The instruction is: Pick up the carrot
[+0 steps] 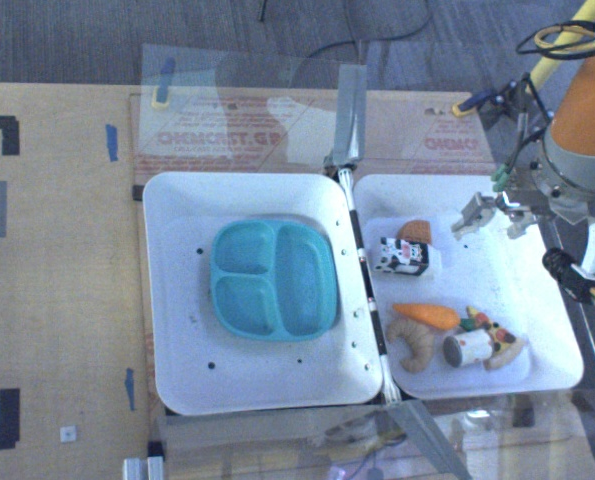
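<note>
My pincer (496, 214) hangs over the upper right of the right bin (537, 298), fingers spread wide with nothing between them. The carrot (428, 316) lies low in that bin, well apart from me, just above a croissant (414, 343). To their right a small can (466, 348) lies on its side among a few little toys I cannot make out. Higher up, near the divider, sits a black-and-white carton (403, 257) with a brown cookie (414, 232) touching its top.

The left bin (177, 358) holds a teal divided plate (274, 279). Both bins rest on a pale wooden bench (57, 298) marked with black corner brackets and bits of blue tape. A clear sheet (237, 98) stands behind the bins, and past it grey carpet (127, 8) with a black cable (387, 8) looped on it.
</note>
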You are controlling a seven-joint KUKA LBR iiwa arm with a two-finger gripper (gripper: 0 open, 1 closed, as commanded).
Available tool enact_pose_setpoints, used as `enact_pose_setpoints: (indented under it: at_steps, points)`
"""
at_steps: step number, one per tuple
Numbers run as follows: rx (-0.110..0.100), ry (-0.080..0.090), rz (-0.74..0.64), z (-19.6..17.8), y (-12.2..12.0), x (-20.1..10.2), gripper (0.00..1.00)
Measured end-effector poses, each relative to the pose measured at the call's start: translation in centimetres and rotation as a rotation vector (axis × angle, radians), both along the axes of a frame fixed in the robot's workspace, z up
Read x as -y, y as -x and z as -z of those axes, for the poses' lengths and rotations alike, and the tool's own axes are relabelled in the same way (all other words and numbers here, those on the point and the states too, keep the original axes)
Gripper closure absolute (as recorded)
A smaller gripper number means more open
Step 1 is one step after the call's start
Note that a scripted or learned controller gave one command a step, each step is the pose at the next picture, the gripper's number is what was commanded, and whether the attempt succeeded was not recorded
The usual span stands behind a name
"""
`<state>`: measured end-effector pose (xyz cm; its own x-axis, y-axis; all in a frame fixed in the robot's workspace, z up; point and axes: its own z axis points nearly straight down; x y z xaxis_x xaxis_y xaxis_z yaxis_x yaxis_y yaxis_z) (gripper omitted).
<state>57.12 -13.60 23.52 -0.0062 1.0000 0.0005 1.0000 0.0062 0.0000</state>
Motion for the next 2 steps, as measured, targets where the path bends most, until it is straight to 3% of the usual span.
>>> enact_pose_setpoints:
  at_steps: [1, 2]
  points:
    - [0.005, 0.000, -0.046, 14.5, 4.7, -3.8, 0.00]
    - [0.014, 0.003, -0.215, 14.6, 8.6, -3.5, 0.00]
